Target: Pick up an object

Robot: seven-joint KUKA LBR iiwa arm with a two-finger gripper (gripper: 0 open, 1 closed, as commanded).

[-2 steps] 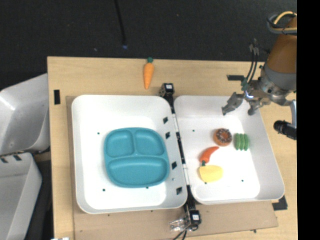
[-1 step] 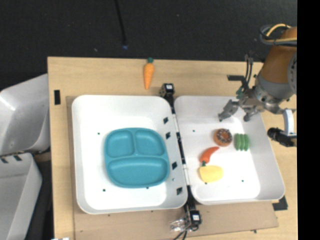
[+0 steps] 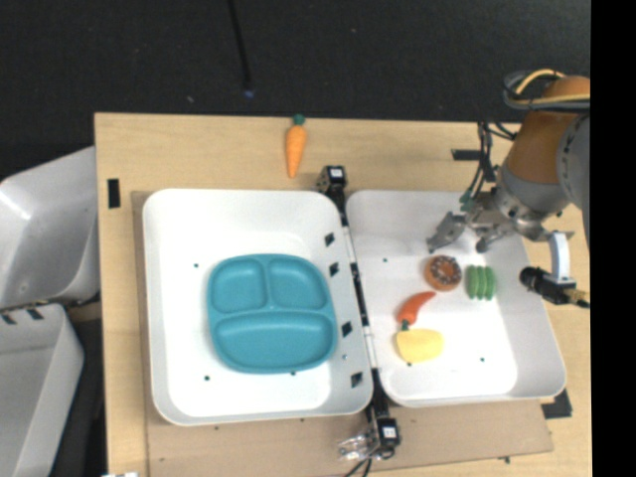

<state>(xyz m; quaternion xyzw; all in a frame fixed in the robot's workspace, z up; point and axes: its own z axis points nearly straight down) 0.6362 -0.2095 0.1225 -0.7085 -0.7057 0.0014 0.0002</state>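
Over right bin (image 3: 517, 366) our gripper (image 3: 467, 229) hangs, fingers spread, nothing held – round brown object (image 3: 443, 271) just below, green one (image 3: 481, 282) beside it; we judge it's lined up for descent

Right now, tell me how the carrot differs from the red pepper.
The carrot is orange with a green top; the red pepper is red. The carrot lies on the bare wooden bench beyond the bins; the pepper lies inside the right bin, touching the yellow fruit. The carrot is straight and points up the view; the pepper is curved and lies slanted. Both are small toy vegetables.
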